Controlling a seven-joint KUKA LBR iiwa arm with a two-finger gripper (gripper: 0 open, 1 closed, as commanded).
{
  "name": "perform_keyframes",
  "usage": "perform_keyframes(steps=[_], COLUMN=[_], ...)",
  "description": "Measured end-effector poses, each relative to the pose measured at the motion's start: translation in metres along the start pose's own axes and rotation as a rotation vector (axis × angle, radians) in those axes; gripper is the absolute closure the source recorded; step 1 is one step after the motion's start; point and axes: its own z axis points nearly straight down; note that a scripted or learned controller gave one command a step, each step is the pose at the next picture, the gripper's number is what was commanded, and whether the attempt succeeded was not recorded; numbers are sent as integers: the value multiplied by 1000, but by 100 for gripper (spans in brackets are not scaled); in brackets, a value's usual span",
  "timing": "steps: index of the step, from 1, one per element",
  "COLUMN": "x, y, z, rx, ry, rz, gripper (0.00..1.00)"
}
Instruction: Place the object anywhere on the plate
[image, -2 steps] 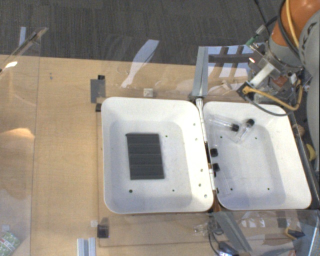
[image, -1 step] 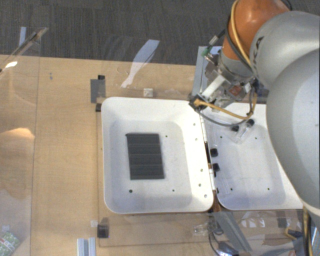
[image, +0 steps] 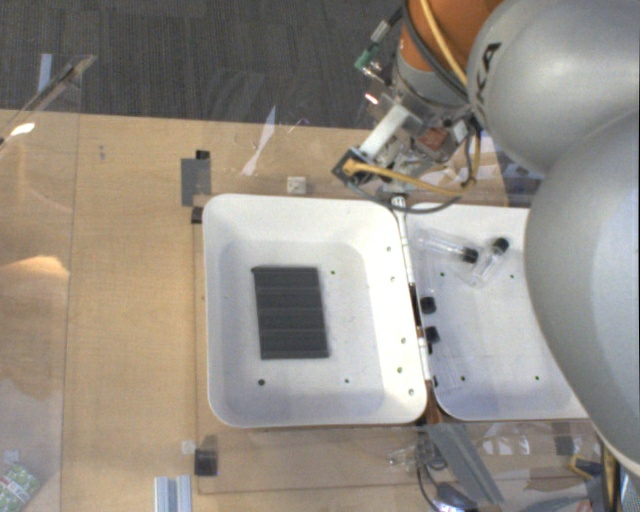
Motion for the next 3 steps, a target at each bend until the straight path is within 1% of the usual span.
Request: perform_keyframes(steps=[1,2,3], x=[26,43,76], y=[-22,-32,-106], z=[-37,-49,21], rx=[1,1,2], ry=[0,-1,-4], rz=[471,464,208], gripper=[100,100,100])
